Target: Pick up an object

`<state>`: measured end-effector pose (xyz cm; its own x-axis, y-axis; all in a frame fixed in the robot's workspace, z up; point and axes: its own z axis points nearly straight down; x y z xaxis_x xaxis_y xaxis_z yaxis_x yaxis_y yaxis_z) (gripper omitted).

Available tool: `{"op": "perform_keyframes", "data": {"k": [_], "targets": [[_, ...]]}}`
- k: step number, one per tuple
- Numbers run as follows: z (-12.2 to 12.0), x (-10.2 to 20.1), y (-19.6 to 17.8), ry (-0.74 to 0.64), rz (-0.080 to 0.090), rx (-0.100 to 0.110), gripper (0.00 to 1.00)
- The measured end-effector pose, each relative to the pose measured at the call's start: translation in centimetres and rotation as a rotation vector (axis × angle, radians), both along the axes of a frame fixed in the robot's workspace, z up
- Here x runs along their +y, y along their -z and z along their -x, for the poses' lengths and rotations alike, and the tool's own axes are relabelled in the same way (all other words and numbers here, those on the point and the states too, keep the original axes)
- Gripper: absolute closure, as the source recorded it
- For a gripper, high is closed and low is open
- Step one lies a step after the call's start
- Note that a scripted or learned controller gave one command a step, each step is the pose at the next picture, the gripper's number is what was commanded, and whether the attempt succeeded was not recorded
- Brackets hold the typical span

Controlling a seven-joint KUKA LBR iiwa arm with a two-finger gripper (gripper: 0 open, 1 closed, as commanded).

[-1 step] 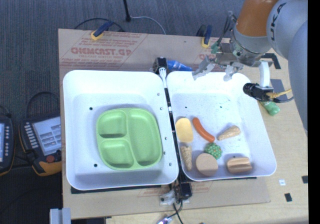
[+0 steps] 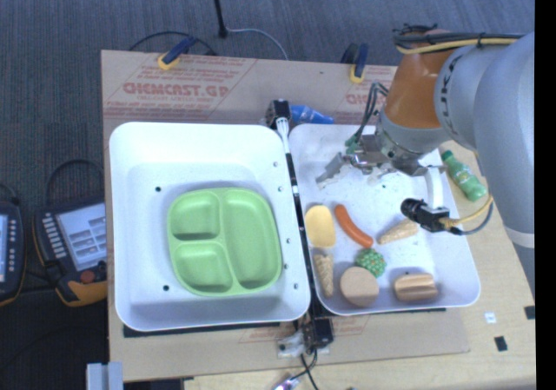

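Along the bottom of the right bin (image 2: 469, 288), nearest the lower edge of the frame, lie a round tan patty (image 2: 358, 286) and a small bun (image 2: 414, 286), side by side but apart. Just left of the patty is a corn cob (image 2: 323, 274), and just above the patty, touching it, a green broccoli piece (image 2: 371, 261). Higher in the same bin sit a yellow rounded piece (image 2: 320, 226), an orange sausage (image 2: 353, 225) lying on a slant, and a pale cone-shaped piece (image 2: 398, 231) to the right of centre.

The left bin (image 2: 139, 149) holds a green three-compartment plate (image 2: 225, 240) at its middle.

The claw (image 2: 340, 166) hangs over the upper part of the right bin, above the sausage and apart from it. Its fingers (image 2: 328, 175) are spread wide with nothing between them. The grey arm with its orange band (image 2: 417, 93) enters from the upper right of the frame.

A green bottle (image 2: 462, 176) rests at the right bin's right rim. A blue object (image 2: 310, 114) lies on the counter (image 2: 174, 84) just beyond the bins, and two clamps (image 2: 175, 53) grip the counter's far edge.
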<state>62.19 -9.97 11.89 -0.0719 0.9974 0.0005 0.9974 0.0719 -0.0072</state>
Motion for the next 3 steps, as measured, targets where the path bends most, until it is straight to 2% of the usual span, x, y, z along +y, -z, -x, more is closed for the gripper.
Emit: {"op": "perform_keyframes", "data": {"k": [1,2,3], "targets": [[6.9,-0.5,2.9,-0.154,0.003,-0.020,0.00],[6.8,-0.7,1.8,-0.152,0.006,-0.022,1.00],[5.2,5.8,-13.1,-0.053,0.001,-0.010,1.00]]}}
